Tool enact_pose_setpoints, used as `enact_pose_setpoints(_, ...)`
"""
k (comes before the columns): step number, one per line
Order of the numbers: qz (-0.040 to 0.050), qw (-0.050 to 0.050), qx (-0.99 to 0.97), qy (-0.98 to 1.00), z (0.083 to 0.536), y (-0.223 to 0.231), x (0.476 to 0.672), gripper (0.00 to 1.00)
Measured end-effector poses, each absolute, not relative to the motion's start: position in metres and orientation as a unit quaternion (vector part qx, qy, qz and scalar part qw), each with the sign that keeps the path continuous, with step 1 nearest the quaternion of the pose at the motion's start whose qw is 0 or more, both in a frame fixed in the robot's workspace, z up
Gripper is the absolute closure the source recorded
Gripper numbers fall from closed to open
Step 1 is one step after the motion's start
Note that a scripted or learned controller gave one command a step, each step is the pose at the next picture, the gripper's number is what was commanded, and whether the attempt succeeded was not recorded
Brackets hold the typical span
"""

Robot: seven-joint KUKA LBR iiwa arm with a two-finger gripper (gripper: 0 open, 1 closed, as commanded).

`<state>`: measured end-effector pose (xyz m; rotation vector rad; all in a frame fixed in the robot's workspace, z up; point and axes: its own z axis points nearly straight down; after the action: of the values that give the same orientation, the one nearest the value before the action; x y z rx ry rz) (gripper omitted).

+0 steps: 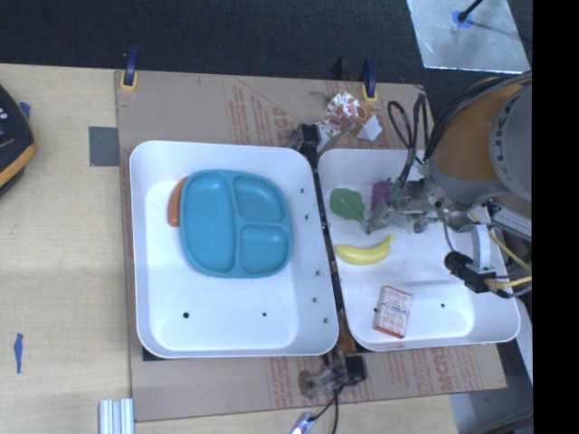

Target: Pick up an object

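You are looking down at a slant on a wooden surface (63, 269) carrying a brown cardboard sheet (226, 111), and on that sheet two shallow white bins are sitting side by side, touching along their inner edges. The left bin (163, 324) is holding a blue divided plate (237, 223) with three compartments, and an orange object (173, 206), too hidden to name, is peeking out from under the plate's left edge. The right bin (452, 319) is holding the loose objects: a green leaf-shaped piece (346, 203) near its upper left, a yellow banana (365, 251) lying just below the leaf, a small purple item (383, 192) just right of the leaf, and a small red and white packet (393, 311) lying nearer the front edge, well apart from the others. The grey arm with its orange band (466, 143) is reaching in from the right, and its pincer (389, 208) is hanging low over the upper part of the right bin, right beside the purple item and the leaf. You cannot tell from here how far the pincer is open or whether it has hold of anything. A crumpled wrapper (348, 114) is lying on the cardboard behind the bins.
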<state>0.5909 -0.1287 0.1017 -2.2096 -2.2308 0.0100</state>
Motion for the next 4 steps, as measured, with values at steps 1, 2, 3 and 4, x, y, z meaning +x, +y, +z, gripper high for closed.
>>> enact_pose_setpoints(1,0.002,0.001,-0.706,-0.708,0.091,-0.115,0.563,0.0)
enact_pose_setpoints(2,0.0031,0.001,-0.705,-0.709,0.102,-0.116,0.563,1.0)
enact_pose_setpoints(3,0.0002,0.001,-0.705,-0.709,0.193,-0.07,0.554,1.0)
enact_pose_setpoints(4,0.0012,0.001,-0.706,-0.709,0.192,-0.071,0.553,0.0)
